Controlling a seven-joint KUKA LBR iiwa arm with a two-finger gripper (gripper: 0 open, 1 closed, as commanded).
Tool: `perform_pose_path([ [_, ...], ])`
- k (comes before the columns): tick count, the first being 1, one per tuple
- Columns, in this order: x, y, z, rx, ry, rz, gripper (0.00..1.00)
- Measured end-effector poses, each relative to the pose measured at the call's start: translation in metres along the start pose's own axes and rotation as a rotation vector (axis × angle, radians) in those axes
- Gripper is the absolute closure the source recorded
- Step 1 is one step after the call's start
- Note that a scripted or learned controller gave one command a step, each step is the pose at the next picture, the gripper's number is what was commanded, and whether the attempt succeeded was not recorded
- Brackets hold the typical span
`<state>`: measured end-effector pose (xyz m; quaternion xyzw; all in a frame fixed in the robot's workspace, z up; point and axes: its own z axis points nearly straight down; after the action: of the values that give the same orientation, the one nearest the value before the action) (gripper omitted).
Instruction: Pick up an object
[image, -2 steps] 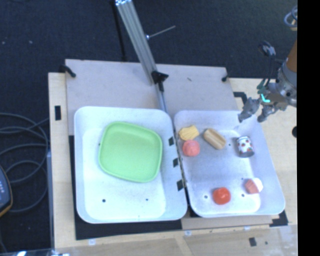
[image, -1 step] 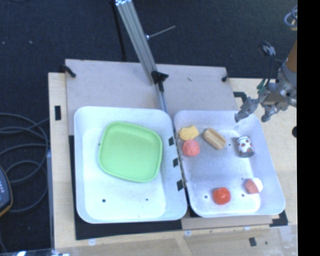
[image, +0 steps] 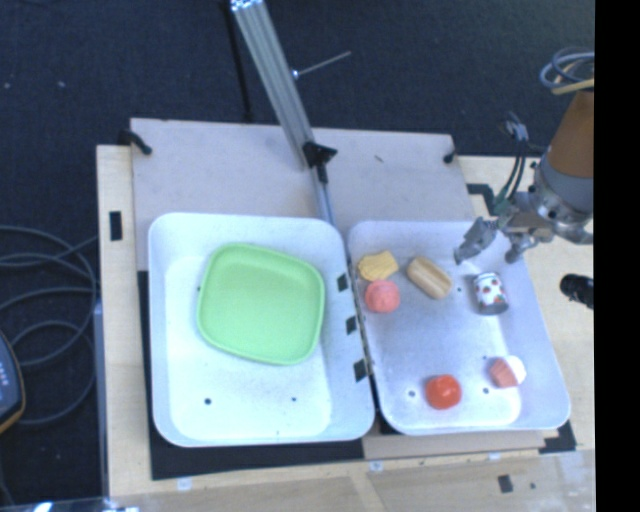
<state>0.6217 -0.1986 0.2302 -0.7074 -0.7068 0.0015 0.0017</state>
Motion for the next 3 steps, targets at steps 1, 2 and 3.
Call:
perform_pose_path([
  [1, -0.001, 0.007, 0.06, 0.0, 0.0, -0.001, 0.0],
  [2, -0.007, 0.005, 0.113, -0.006, 0.003, -0.005, 0.0],
  [3, -0.01, 0.005, 0.101, -0.008, 0.0, -0.002, 1.0],
])
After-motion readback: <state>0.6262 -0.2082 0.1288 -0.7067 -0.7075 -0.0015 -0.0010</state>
